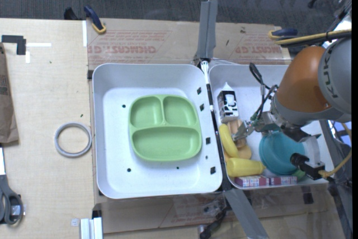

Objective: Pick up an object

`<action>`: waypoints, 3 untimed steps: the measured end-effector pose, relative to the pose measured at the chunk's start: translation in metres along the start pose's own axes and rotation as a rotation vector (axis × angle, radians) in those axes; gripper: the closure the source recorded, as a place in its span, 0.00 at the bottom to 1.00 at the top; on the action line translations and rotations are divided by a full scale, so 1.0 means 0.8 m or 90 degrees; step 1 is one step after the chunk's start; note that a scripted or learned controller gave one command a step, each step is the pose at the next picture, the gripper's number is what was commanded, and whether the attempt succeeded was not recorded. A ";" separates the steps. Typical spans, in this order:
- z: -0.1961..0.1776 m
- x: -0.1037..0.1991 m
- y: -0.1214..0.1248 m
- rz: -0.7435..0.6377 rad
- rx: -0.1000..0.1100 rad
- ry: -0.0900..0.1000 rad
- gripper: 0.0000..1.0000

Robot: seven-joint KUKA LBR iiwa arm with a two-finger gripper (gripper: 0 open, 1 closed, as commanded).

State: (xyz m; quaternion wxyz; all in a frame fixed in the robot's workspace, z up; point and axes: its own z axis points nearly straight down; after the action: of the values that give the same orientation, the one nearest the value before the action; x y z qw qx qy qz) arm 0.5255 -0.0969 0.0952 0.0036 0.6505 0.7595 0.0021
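The right bin (pixel 235 71) holds a yellow banana (pixel 226 141), a yellow block (pixel 244 165), a small tan piece (pixel 243 152), a white box with black print (pixel 227 105), a teal cup or bowl (pixel 278 153) and a pink-and-white box (pixel 263 181) along its front wall. My gripper (pixel 244 130) is low in that bin, right beside the banana and above the tan piece. The grey arm with its orange band (pixel 302 87) covers the bin's right part. A green divided plate (pixel 165 127) lies in the left bin (pixel 106 137).
A roll of tape (pixel 72 139) lies on the bench left of the bins. A brown paper bag (pixel 6 103) is at the far left edge, scissors (pixel 10 204) at the lower left. A metal divider bar (pixel 207 31) stands between the bins at the back.
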 end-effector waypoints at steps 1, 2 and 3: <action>-0.104 0.006 -0.035 -0.153 0.005 0.002 0.00; -0.120 0.050 -0.010 -0.290 0.005 0.003 0.00; -0.120 0.016 -0.013 -0.062 0.006 0.002 0.00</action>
State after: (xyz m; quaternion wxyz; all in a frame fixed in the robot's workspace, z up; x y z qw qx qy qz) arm 0.5124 -0.0857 0.1907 -0.0005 0.6126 0.7904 -0.0008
